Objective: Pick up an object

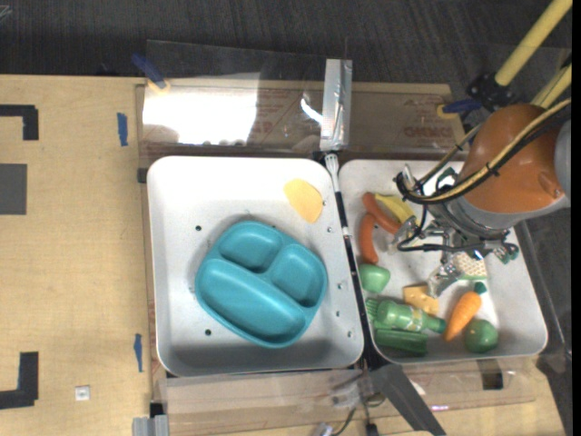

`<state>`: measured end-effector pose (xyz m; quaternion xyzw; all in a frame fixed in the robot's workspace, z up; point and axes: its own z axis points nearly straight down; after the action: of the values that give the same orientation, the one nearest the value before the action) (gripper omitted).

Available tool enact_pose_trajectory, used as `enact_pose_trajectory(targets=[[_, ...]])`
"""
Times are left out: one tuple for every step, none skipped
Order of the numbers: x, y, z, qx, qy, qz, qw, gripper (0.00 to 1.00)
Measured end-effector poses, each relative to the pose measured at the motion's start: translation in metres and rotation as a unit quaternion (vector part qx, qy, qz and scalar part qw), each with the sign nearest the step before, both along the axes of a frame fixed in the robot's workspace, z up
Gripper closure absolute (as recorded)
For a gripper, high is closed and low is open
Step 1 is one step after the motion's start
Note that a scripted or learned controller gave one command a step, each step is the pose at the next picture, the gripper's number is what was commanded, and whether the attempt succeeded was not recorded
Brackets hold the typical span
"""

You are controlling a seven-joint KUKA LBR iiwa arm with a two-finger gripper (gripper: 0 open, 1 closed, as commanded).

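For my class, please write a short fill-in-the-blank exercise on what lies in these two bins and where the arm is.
1. The teal divided tray lies in the ____ bin.
2. Near that bin's far right corner lies a ____ chip-shaped piece.
3. The toy carrot lies in the ____ bin.
4. The tool hangs over the ____ bin.

Missing words: left; yellow; right; right

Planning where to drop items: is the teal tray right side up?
Right side up: the tray shows three open compartments facing upward.

arm cut off at right edge, jaws' state unclear, right bin partly hidden beneath arm
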<state>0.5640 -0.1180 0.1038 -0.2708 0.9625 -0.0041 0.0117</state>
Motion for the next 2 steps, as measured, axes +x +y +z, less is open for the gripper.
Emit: enact_pose_trajectory(targets=[[-0.06, -0.047, -0.01, -0.0028, 0.003, 0.059, 0.9982, 0.0], [0.037, -0.028, 0.014, -0.0017, 0.007, 0.202, 0.9793, 0.0]])
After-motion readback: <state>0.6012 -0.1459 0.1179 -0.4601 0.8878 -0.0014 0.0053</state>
